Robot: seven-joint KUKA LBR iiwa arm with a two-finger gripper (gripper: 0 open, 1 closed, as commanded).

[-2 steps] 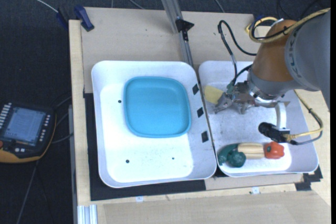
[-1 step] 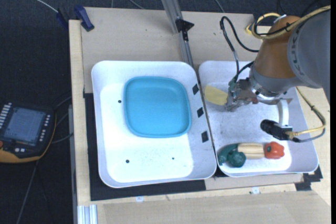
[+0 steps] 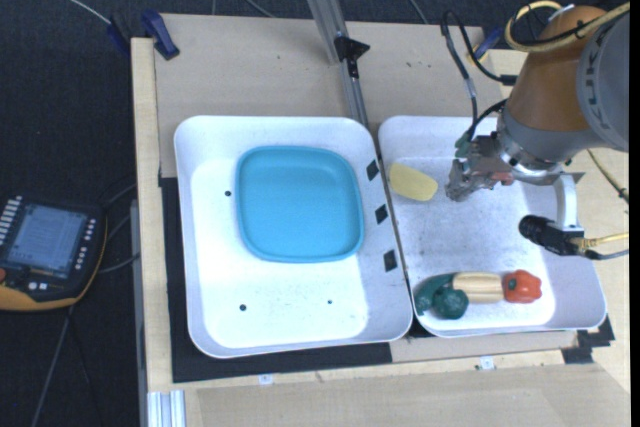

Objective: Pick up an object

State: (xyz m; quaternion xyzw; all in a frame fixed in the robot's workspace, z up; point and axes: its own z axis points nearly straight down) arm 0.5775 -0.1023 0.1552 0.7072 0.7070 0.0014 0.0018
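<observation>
1. Arm [image 3: 560,85] comes in from the right edge of the frame, orange band above the wrist, over the right bin [image 3: 590,310].
2. Gripper [image 3: 462,183] sits low in the upper left part of the right bin, tip pointing left. Looks dark and cluttered from this angle; can't tell its state.
3. Pale yellow object [image 3: 413,182] lies in the right bin's upper left corner, just beside the gripper tip. Touching or a hair apart, can't tell. Not visibly between the fingers.
4. Along the right bin's bottom edge: dark green object [image 3: 442,299], tan cylinder [image 3: 478,287], red object [image 3: 521,286], in a row, touching.
5. Left bin [image 3: 200,245] holds a blue square plate [image 3: 299,203], centre-left of frame.
6. Both bins sit on the wooden surface [image 3: 250,55]. Handheld pendant [image 3: 45,245] lies at the left edge, off the surface.
</observation>
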